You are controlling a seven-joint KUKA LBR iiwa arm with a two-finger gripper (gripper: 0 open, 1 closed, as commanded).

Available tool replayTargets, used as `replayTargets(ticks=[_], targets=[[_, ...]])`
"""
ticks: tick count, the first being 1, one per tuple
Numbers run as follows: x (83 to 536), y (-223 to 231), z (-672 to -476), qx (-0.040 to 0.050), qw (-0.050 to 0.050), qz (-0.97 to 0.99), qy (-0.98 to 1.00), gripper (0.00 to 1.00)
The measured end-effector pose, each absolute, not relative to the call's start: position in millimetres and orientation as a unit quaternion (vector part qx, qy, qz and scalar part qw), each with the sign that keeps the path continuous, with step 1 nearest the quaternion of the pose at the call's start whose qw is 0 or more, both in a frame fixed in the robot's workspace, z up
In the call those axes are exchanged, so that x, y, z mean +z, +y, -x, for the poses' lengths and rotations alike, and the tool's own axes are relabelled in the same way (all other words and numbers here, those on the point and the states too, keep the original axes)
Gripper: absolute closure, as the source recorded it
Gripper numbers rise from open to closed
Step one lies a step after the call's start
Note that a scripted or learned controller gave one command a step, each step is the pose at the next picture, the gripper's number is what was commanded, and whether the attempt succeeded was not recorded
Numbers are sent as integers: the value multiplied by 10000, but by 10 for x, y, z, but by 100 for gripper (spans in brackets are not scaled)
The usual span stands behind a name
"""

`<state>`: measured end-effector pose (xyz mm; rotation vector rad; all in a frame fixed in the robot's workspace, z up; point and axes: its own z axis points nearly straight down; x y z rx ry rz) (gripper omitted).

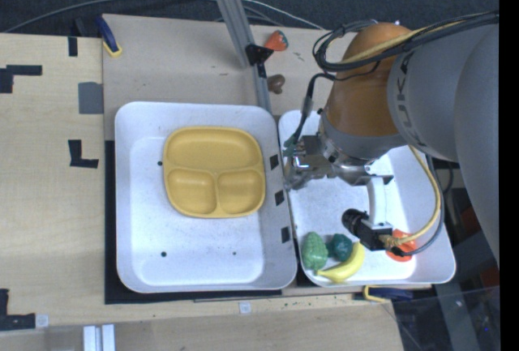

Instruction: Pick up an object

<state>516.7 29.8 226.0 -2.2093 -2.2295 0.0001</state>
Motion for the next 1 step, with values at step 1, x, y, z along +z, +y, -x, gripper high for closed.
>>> replayTargets(ticks=[1], targets=[[2321,920,-5072,1,16,7038,-7104,100]])
